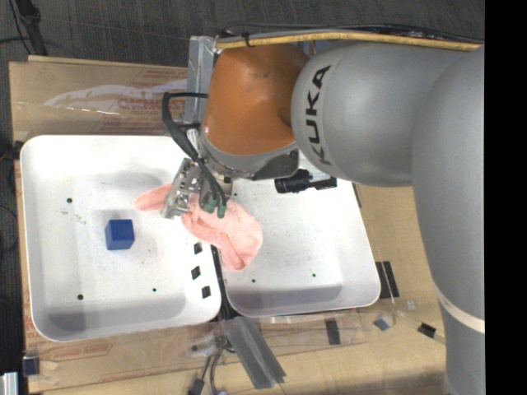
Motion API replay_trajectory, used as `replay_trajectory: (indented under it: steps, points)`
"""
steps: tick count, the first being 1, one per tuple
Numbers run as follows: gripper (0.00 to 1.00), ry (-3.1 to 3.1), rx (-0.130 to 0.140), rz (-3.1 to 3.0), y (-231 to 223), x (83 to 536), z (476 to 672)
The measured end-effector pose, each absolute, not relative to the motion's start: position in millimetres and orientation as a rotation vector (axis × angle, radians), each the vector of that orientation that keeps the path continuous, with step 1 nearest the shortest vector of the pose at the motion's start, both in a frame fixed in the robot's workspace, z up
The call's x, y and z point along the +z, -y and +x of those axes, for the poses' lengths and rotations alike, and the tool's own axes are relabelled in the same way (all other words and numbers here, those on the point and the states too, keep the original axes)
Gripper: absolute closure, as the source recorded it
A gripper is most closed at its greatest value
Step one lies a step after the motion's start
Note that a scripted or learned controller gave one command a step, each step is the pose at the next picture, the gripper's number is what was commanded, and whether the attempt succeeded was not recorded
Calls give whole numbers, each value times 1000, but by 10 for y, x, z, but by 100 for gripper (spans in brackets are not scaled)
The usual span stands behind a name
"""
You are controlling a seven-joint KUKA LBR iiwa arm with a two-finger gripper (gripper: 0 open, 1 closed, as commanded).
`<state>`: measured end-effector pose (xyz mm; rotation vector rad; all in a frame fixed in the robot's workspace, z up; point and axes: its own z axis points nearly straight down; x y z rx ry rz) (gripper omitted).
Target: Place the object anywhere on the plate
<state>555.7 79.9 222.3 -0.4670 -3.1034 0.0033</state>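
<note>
A crumpled pink cloth (pixel 224 234) lies across the shared rim of the two white bins, part in the left bin (pixel 49 220) and part in the right bin (pixel 329 245). My gripper (pixel 196 200) hangs right over the cloth's upper left part and touches or nearly touches it. The big grey and orange wrist hides what is beneath it. A small blue cube (pixel 119 234) sits on the floor of the left bin, well left of the gripper.
The arm's body covers the upper right of the view and the back of the right bin. Black tape marks (pixel 200 271) sit on the rim between the bins. Brown cardboard (pixel 82 97) lies behind the left bin.
</note>
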Motion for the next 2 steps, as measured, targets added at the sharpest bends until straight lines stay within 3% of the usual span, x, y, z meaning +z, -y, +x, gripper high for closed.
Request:
replay_trajectory:
  steps: [1,2]
  points:
    - [100,3139,2,7,-1153,2283,5206]
    - [0,3139,2,7,-1152,2284,5207]
